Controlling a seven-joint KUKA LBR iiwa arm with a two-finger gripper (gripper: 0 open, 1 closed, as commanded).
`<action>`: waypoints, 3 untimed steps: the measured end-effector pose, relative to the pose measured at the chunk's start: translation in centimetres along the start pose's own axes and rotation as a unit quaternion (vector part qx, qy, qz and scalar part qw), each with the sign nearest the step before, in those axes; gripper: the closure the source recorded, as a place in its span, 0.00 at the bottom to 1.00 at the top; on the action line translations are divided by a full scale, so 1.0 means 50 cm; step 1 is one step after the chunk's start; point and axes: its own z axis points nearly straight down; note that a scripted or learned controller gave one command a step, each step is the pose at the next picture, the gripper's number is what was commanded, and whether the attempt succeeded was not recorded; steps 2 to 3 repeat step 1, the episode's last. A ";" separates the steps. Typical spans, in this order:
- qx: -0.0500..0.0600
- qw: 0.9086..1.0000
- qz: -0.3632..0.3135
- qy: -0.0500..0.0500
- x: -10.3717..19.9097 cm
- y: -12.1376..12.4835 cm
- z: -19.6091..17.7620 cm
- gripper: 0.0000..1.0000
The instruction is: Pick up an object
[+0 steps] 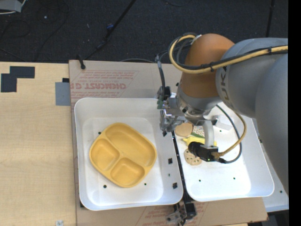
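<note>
Closest to the camera are the front rims of the two white bins, sitting on a cardboard sheet on the bench. Left bin has a yellow divided plate lying flat, three compartments, turned at a bit of an angle and filling most of the floor, nothing in it as far as I can see.

Right bin is where the small stuff is, all bunched in its upper left part near the wall between the bins. Lowest of the bunch is a round speckled cookie-looking thing. Above it there's a little yellow piece, and just above that a plain tan disc. Something pale with a bit of green sits right next to those, too small to make out.

Big grey arm with the orange band comes in from the upper right of the frame. Its claw hangs over the divide between the bins, just left of the tan disc. Honestly can't tell if the claw is open or closed from this angle, and I don't see anything gripped in it.
</note>
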 end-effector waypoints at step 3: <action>0.000 1.000 -0.001 0.000 0.101 -0.036 -0.018 1.00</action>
